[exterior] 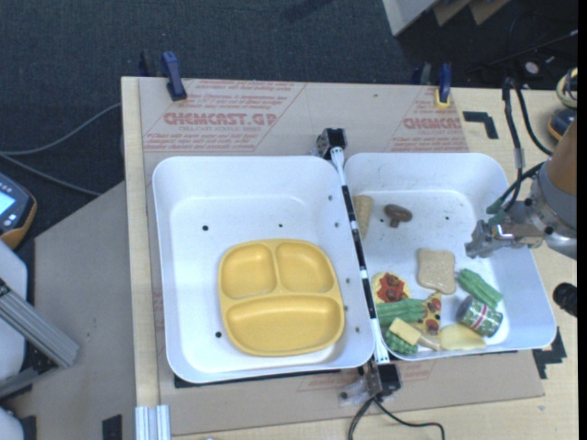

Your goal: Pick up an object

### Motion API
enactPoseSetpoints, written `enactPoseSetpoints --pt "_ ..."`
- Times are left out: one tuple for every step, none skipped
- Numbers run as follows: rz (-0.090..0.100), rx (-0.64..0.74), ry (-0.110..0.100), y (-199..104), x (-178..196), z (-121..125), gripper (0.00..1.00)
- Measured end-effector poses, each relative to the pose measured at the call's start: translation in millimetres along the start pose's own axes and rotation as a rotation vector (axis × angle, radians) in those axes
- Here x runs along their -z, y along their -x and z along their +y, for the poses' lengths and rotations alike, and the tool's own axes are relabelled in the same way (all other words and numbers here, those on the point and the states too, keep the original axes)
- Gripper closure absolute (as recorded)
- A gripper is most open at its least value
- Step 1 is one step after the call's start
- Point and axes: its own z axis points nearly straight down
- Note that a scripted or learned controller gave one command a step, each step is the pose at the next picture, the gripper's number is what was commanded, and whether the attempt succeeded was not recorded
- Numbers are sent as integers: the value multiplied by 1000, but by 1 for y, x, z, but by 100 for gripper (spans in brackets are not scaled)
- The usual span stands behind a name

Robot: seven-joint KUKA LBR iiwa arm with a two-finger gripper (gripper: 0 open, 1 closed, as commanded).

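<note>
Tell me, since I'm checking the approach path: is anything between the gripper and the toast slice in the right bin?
Nothing visible stands between them. The gripper hangs over the right bin, and the toast slice lies just to its left on bare white floor. The green pieces sit below that line, not across it.

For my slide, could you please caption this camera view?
Gripper poised over right bin of toy food; yellow divided plate in left bin.

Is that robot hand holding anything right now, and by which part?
Nothing is visibly held. The hand hovers over the right bin, above the toy food pile, with no object seen in it.
</note>
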Motion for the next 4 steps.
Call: enactPoseSetpoints --pt "3 -1 -14 -1 -9 -2 0" --pt "5 -3 -19 22 -151 0 0" --pt "2 4 -8 -32 -147 43 0" --pt "4 0 -14 -44 -147 39 0"
